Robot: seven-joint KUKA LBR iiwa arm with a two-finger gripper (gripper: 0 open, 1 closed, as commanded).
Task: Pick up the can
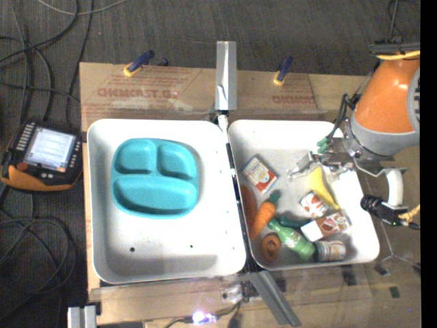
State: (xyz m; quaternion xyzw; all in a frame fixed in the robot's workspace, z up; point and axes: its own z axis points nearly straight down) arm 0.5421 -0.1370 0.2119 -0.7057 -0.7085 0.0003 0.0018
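From above, two white bins are seen side by side on the desk [95, 91]. The left bin [102, 251] carries a teal divided plate [156, 177] in its upper half. The right bin [287, 132] holds a scatter of items. The can [330, 251] is found lying on its side in the lower right corner of that bin, against the front wall, just right of a green bottle [293, 240]. A brown item [271, 247] lies left of the bottle, with a carrot [263, 212] above it. A small carton [259, 173] is set near the bin's centre, and a banana [321, 186] lies toward the right, above two small red-and-white packets [322, 214]. The arm [386, 104], grey with an orange band, is seen reaching in over the upper right part of the right bin. The gripper [321, 161] is positioned above the banana's upper end, well apart from the can. Whether the fingers are released or clenched cannot be told; nothing is seen between them. A handheld controller [44, 154] is noted on the floor to the left of the desk.
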